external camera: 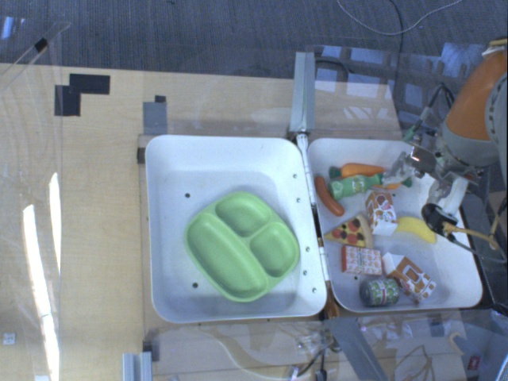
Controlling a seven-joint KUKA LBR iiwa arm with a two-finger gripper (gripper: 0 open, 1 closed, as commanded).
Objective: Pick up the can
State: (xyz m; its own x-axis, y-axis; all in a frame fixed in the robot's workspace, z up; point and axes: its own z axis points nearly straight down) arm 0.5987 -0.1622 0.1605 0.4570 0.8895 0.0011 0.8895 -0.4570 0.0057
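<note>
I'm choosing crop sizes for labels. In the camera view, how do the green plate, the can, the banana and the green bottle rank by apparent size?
1. green plate, by far largest
2. green bottle
3. can and banana: too alike to rank

1. This is a robotics lab: a pale wooden bench (pixel 79 213) bears two shallow white plastic bins, the left bin (pixel 159 213) and the right bin (pixel 464 280).
2. Left of the left bin stands a clear acrylic guard panel (pixel 32 133).
3. Beyond that bin, black tape marks (pixel 79 91) and grey metal brackets (pixel 302 94); farther back, grey carpet (pixel 198 14) with a loose cable (pixel 381 10).
</note>
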